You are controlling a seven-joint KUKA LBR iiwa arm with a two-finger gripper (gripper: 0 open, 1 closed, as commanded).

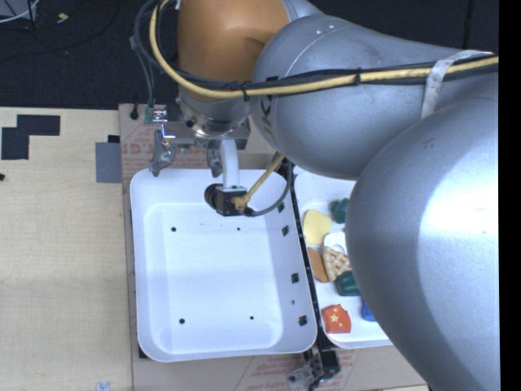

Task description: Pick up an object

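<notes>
**Arm hides most of the right bin; pincer spread at the left bin's far rim**

The grey arm (391, 137) covers much of the right bin (316, 192), so the objects there show only along its left side: a yellow piece (317, 221), a dark green piece (339, 210), a red piece (336, 319) and others half hidden. The pincer (186, 168) hangs over the far rim of the left bin (212, 275), fingers apart, with nothing between them.
</notes>
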